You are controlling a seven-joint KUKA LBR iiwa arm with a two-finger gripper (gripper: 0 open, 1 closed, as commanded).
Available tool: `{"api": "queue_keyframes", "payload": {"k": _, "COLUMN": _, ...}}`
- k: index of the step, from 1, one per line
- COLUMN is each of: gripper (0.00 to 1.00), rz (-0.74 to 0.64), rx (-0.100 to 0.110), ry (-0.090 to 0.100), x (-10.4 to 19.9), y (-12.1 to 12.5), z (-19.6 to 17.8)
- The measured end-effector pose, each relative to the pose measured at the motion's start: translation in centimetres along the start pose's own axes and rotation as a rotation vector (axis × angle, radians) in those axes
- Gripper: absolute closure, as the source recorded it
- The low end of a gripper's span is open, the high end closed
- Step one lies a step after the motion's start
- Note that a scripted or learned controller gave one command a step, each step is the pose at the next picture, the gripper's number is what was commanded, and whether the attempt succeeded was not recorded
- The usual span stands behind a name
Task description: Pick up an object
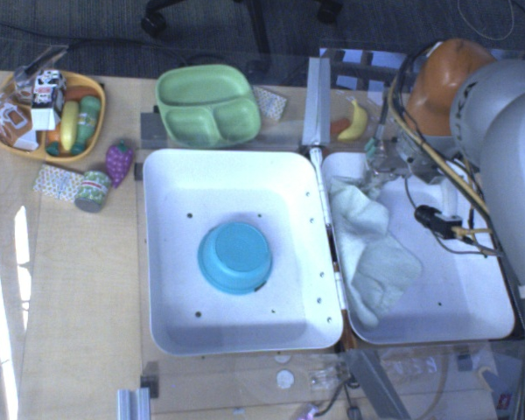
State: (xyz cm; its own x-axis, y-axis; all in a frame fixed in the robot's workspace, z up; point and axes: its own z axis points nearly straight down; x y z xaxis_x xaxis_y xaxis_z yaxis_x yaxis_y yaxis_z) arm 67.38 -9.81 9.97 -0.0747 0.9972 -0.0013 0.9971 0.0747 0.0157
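Note:
A blue bowl sits upside down in the middle of the left white bin. A crumpled white cloth lies along the left side of the right bin. My gripper hangs low over the far left corner of the right bin, right at the upper end of the cloth. Its metal parts blend with cables and the arm's wrist, so its tips are hard to make out. The grey arm with its orange band covers the right side of that bin.
Behind the bins stand a green divided plate and a toy banana. On the bench at left are a yellow bowl of toy food, purple grapes and a small can. Black cables hang over the right bin.

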Motion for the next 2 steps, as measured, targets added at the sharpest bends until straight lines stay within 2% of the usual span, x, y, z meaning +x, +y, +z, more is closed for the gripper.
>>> {"api": "queue_keyframes", "payload": {"k": 1, "gripper": 1.0, "rz": -0.119, "rx": 0.009, "ry": 0.002, "x": 6.2, "y": 0.3, "z": -10.4}}
{"api": "queue_keyframes", "payload": {"k": 2, "gripper": 1.0, "rz": -0.045, "rx": 0.012, "ry": 0.001, "x": 11.1, "y": 0.5, "z": -9.7}}
